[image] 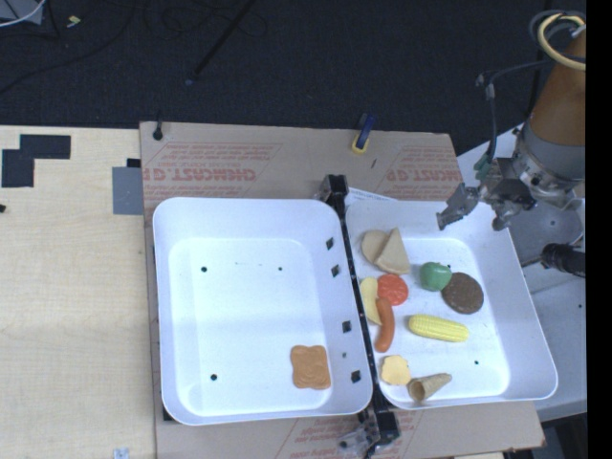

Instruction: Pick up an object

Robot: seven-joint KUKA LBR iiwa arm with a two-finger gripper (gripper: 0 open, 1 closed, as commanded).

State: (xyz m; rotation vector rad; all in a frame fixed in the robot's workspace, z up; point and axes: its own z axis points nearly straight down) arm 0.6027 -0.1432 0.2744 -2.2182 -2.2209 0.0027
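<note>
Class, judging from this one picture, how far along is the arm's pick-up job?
Done: nothing is lifted yet. The gripper hangs above the right bin's far edge, fingers spread and holding nothing. The corn, green apple and brown patty lie in that bin. Left: descend, close on one item, raise it.

Both bins are white: the left bin and the right bin. In the left bin lies an orange-brown cookie. The right bin has a tan bread wedge, a green apple, a dark brown round patty, a red tomato, an orange-red sausage, yellow corn and a tan cone. The arm has an orange band.
</note>
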